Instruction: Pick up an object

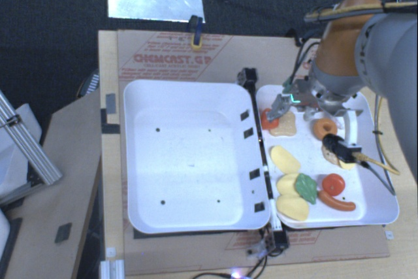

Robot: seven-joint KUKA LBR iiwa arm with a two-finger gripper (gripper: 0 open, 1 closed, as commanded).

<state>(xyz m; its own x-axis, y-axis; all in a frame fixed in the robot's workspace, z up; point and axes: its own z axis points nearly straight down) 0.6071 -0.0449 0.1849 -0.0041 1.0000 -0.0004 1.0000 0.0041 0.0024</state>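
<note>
Pincer (279, 108) hovering low over R bin (379, 206), by red item (269, 118) & tan piece (283, 127); finger state: cannot tell.

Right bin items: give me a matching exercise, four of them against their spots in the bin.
Things:
1. green leaf piece
2. red tomato
3. orange ring
4. gripper

Places:
A. near the bin's far edge, right of the gripper
B. on the yellow pieces, low in the bin
C. over the far left corner
D. just above the sausage, right of the leaf

Pairs: 1-B, 2-D, 3-A, 4-C
</note>
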